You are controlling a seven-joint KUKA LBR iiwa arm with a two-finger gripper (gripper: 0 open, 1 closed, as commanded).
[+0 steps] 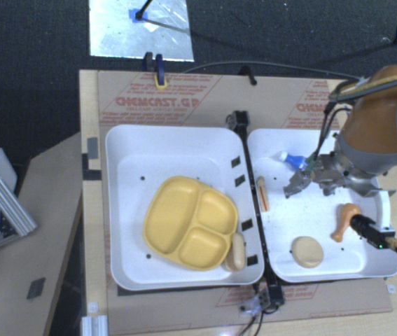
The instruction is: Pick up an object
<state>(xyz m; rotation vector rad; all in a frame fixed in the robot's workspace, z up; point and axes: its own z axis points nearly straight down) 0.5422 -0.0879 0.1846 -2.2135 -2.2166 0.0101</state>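
Two white bins sit side by side. At the frame's right, the gripper (297, 185) hangs low; whether it pinches anything, I cannot tell. A blue object (294, 160) lies just above it. Go down slowly, straight over it.

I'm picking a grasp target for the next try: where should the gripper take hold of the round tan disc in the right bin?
Take the round tan disc across its rim, coming straight down: it lies flat on the right white bin's floor, apart from other things.
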